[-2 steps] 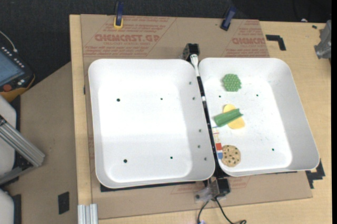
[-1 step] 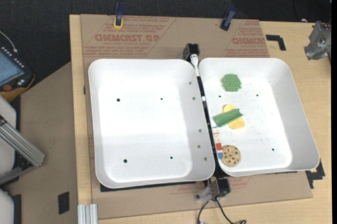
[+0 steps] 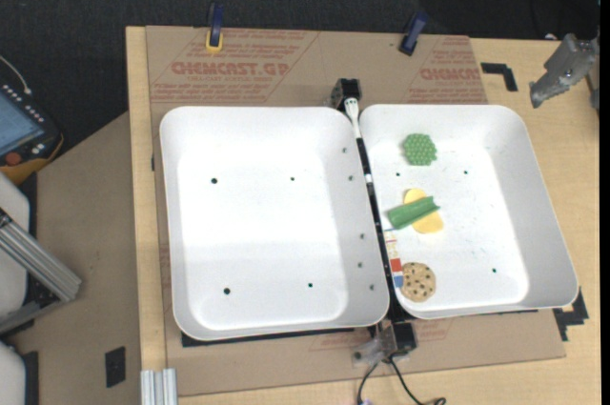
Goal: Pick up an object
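Nearest the lens, at the bottom edge of the frame, a small black clamp with a trailing cable sits where the two bins meet. Under everything lies a brown cardboard sheet with red printing, held at its top edge by two blue clips.

On it, the left bin takes up the centre-left of the frame, and the right bin lies beside it, the two rims touching along a dark seam.

The gripper is a grey metal shape at the upper right edge of the frame, above the cardboard and outside the right bin's top right corner, well apart from every object. I cannot tell whether it is released or clenched; nothing is seen in its grasp.

All the pickable objects lie in the left half of the right bin. A round green bumpy piece sits near the top. Below it a yellow piece lies with a green strip slanting across it. Further down, near the lower left corner, is a speckled tan cookie, with a tiny red and blue item just beside it at the bin's wall.
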`<state>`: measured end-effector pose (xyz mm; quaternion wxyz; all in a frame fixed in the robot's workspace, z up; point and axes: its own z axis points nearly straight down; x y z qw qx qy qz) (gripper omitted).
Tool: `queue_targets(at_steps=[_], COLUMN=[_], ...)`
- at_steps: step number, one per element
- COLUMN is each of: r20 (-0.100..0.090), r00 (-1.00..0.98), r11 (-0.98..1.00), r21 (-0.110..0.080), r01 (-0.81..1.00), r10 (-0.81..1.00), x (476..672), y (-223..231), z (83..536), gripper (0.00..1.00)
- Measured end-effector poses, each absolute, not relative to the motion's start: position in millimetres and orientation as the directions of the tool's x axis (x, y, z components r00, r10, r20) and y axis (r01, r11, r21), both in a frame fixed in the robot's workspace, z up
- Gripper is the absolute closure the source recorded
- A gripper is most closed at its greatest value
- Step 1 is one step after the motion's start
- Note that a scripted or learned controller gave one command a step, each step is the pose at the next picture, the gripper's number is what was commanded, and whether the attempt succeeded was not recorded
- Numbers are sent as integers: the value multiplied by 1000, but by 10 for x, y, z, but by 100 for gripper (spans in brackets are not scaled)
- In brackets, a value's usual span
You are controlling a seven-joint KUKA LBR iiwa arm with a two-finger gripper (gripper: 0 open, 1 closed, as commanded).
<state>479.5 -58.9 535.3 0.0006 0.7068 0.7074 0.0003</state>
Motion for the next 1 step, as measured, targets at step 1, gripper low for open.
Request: queue_targets(at_steps=[1], r20=[-2], r00=[-1], r11=[1], r21=[6], r01=[1000], r10=[1000], x=[4803], y=[-588], z=[5465], gripper=[100])
